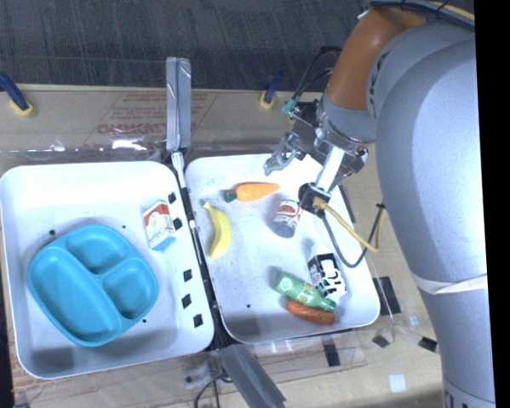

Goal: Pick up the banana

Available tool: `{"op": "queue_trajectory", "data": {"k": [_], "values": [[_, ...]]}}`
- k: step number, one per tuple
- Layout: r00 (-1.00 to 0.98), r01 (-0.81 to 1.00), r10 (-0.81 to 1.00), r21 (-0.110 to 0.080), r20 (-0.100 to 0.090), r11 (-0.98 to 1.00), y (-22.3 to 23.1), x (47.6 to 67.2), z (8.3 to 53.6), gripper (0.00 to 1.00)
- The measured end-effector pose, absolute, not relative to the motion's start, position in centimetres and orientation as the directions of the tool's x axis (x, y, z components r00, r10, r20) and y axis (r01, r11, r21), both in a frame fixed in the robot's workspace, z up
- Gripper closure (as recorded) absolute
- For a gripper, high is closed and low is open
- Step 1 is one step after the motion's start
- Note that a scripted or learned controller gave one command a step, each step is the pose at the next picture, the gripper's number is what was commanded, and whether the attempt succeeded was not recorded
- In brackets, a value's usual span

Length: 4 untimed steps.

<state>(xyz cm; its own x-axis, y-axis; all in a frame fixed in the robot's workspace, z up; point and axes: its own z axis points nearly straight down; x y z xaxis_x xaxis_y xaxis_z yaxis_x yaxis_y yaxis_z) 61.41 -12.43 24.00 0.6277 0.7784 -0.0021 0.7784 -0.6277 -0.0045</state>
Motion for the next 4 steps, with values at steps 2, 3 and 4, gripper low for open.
{"op": "queue_trajectory", "data": {"k": [2, 3, 4], "values": [[0.355, 0.935, 0.935, -0.007, -0.002, -0.355, -7.4, 56.4, 18.9, 0.0], [0.357, 0.934, 0.934, -0.008, -0.002, -0.357, -9.4, 55.8, 14.1, 0.0], [0.211, 0.978, 0.978, 0.008, 0.003, -0.211, -9.5, 61.2, 9.8, 0.0]]}}
